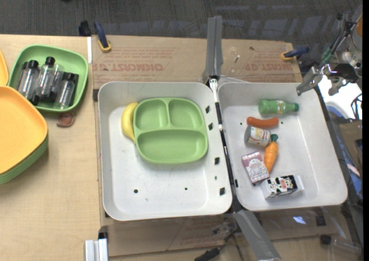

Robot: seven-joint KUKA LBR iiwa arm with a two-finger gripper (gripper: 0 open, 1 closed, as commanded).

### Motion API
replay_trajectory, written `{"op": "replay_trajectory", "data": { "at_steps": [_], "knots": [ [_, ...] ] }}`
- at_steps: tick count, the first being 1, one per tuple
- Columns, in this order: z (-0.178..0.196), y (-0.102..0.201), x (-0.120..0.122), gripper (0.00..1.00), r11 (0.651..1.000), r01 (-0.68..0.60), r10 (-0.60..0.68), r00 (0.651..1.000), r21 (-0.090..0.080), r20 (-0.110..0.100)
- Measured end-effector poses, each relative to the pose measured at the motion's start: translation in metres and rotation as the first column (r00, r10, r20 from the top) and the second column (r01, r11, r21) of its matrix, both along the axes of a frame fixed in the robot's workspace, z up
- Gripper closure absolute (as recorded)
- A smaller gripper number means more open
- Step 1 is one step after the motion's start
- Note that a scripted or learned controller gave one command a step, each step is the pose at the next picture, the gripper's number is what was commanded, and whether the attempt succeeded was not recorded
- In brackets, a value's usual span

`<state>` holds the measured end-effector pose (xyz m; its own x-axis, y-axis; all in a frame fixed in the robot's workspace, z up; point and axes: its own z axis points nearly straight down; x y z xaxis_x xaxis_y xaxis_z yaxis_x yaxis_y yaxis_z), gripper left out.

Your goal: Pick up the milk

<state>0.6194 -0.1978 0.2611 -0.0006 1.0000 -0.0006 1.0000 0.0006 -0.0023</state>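
Observation:
The milk (pixel 283 185) is a small white carton with black cow patches. It lies on its side near the front edge of the right bin (pixel 328 156). My gripper (pixel 309 82) hangs over the back right corner of that bin, far behind the milk and apart from every object. Nothing shows in it.
In the right bin lie a green bottle (pixel 278 106), a sausage (pixel 262 121), a tin (pixel 258 136), a carrot (pixel 270 157) and a pink pack (pixel 254 167) just left of the milk. The left bin (pixel 115 185) holds a green divided plate (pixel 170 129) and a yellow piece (pixel 127 120).

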Motion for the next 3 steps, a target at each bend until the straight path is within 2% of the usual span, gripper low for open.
{"op": "replay_trajectory", "data": {
  "at_steps": [1,2,3],
  "knots": [
    [-0.11,0.053,-0.014,0.0,0.991,0.132,-0.132,0.991,0.0,-0.001],
    [-0.16,-0.012,0.001,0.0,0.993,0.121,-0.121,0.993,0.005,0.017],
    [-0.17,0.01,-0.064,0.0,0.909,0.417,-0.417,0.909,0.0,-0.001]
  ]
}}
